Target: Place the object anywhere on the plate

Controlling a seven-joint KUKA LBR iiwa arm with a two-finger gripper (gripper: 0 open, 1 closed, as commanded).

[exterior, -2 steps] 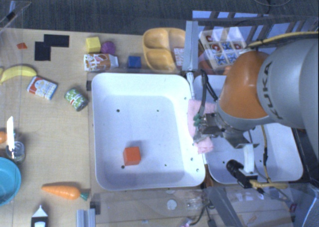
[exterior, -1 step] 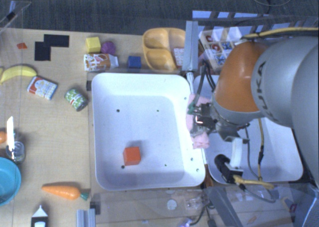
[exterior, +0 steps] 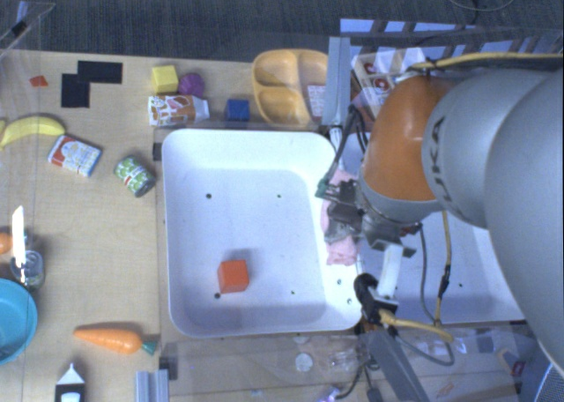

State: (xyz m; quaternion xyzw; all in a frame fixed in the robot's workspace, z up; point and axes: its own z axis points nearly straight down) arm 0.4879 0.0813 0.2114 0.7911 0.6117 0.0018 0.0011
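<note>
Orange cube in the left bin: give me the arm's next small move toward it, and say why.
Probably slide the end effector toward the view's lower left, until it is above the orange cube. The cube lies alone on the left bin's floor, apart from the end effector, which hangs by the wall between the bins, beside a pink object.

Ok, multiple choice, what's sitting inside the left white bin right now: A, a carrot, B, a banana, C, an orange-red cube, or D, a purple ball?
C: an orange-red cube lies on the floor of the left white bin, toward its near left corner, while the banana, carrot and purple ball all rest outside it on the wooden bench.
</note>
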